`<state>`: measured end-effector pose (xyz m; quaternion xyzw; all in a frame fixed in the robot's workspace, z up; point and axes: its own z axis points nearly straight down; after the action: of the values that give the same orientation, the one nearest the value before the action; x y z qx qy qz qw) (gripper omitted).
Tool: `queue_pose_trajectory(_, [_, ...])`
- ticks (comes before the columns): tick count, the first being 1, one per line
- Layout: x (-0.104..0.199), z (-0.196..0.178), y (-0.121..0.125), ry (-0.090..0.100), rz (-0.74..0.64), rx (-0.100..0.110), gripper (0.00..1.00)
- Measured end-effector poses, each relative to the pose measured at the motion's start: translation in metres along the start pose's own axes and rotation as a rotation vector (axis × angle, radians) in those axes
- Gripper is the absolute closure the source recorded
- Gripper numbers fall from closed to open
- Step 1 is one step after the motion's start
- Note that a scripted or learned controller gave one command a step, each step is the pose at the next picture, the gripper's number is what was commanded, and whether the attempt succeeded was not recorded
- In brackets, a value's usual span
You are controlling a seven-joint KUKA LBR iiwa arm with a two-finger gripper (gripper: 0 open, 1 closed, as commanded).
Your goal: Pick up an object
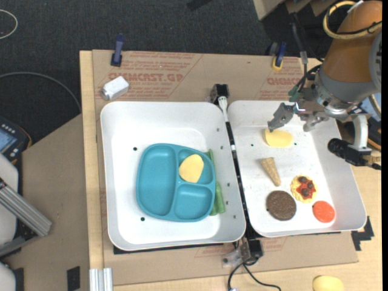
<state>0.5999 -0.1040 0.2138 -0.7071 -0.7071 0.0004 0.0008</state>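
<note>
My gripper (296, 117) hangs over the far part of the right bin (345, 190), jaws apart, with nothing between them. One finger (279, 117) stands just above the pale yellow slice (279, 139), which lies flat on the bin floor; the other finger (313, 119) is off to that slice's right. Whether the near finger touches the slice, I cannot tell.

Nearer the camera in the same bin: a tan cone (271, 170) lying on its side, a brown round biscuit (281, 205), a small yellow tart with dark red topping (304, 188) and an orange disc (324, 211), all apart from one another.

The left bin (121, 162) holds a blue divided tray (159, 180), with a yellow oval piece (191, 168) in its upper right compartment and a green strip (216, 196) along its right edge
</note>
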Motion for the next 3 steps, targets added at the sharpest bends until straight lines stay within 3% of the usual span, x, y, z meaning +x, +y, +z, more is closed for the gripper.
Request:
queue_pose_trajectory(1, [0.029,-0.073,-0.063,0.0,-0.003,-0.006,0.0])
queue_pose_trajectory(2, [0.021,-0.043,-0.124,0.002,0.003,0.007,0.0])
queue_pose_trajectory(3, [0.022,-0.054,-0.12,-0.001,0.001,-0.004,1.0])
